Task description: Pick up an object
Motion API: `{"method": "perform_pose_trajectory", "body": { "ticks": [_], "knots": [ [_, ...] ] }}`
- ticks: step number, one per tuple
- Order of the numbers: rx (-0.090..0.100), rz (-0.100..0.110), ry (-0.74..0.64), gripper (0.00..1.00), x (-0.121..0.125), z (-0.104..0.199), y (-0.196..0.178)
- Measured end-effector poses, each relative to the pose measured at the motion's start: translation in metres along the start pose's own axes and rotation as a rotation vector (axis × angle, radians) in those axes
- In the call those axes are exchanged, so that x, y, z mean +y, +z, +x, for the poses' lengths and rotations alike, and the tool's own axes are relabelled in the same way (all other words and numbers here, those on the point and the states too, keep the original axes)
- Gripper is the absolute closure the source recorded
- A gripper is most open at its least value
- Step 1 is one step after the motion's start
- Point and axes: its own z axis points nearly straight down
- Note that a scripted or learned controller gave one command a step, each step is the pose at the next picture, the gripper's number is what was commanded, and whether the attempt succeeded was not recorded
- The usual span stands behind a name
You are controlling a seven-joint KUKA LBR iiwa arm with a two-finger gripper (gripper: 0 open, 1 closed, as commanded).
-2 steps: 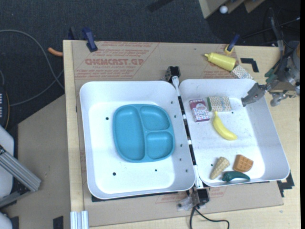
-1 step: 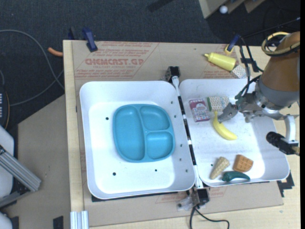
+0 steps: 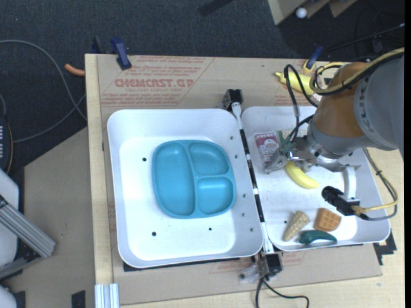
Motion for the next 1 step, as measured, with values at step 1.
{"method": "perform_pose_trajectory", "body": {
  "ticks": [1],
  "knots": [
    [-0.001,-0.002,0.002,1.0,0.0004,-0.0004,-0.0103]
  ]
}}
